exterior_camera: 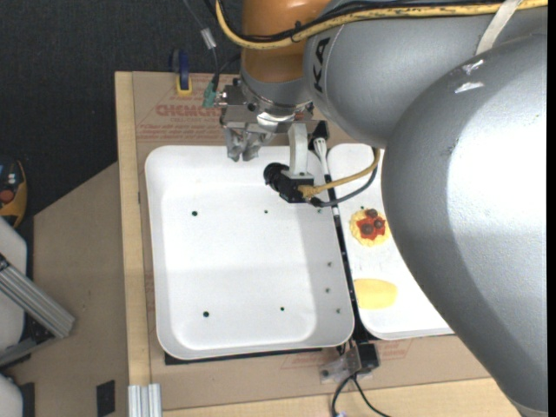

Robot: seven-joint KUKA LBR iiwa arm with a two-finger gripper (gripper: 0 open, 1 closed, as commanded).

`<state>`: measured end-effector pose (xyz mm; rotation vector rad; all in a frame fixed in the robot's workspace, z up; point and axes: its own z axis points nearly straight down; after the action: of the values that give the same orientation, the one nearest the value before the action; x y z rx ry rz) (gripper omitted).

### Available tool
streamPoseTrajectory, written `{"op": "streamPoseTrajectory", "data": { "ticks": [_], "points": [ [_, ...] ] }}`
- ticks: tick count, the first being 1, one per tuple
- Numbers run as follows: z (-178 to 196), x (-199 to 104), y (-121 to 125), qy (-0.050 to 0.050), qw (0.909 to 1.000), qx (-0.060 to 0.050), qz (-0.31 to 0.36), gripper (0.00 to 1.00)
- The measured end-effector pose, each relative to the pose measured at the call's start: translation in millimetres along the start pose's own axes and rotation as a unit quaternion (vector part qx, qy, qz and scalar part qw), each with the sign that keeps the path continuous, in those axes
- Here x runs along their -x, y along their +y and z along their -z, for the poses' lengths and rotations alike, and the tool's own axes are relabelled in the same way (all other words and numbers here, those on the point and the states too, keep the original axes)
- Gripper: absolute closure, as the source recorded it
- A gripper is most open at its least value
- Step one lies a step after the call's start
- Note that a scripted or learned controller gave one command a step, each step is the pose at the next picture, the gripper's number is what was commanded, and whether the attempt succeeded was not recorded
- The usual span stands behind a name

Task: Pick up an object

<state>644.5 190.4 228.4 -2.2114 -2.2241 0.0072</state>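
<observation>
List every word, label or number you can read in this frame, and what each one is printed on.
"CHEM...": red print on the cardboard under the bins, at its far edge; the rest runs behind the gripper.
A smaller red line beneath it: too blurred to read.
Red print on the cardboard's near edge, below the left bin: too blurred to read.
Nothing else is legible.

Glossy white plastic bins (174, 233) sit on matt brown cardboard (130, 146).

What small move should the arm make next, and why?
Probably swing toward the right white bin: the two-finger gripper hangs at the far edge of the left white bin, while the flat yellow object and the small red-and-yellow object lie in the right one.
</observation>
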Motion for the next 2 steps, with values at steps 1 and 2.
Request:
{"op": "streamPoseTrajectory", "data": {
  "ticks": [1, 2],
  "points": [
    [130, -37, 23, 0.003, 0.9999, 0.012, 0.000, 1.00],
    [165, -34, 1, 0.001, 1.0000, 0.006, -0.002, 1.00]
  ]
}}
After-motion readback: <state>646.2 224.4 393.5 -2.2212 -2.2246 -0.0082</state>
